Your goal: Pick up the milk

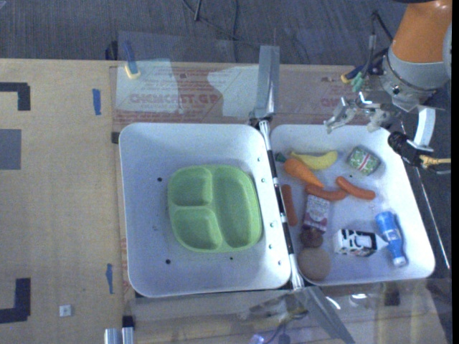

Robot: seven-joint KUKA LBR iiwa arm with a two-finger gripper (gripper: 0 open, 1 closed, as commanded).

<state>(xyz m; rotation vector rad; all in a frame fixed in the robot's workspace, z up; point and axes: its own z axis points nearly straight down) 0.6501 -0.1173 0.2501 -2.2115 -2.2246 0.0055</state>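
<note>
Milk hemmed in low in the right bin

Milk [356, 241]: blue bottle [391, 236] at three o'clock, brown ball [314, 263] at eight; twelve o'clock open.

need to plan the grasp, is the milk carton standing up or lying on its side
Lying on its side. The milk carton shows its long black-and-white face upward, flat on the floor of the right bin, beside the blue bottle.

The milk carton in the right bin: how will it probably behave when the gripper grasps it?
The milk carton looks boxy and lies on its side, so it should not roll. It is probably light and slightly crushable. The blue bottle sits close on one side, so the carton may push against it.
</note>
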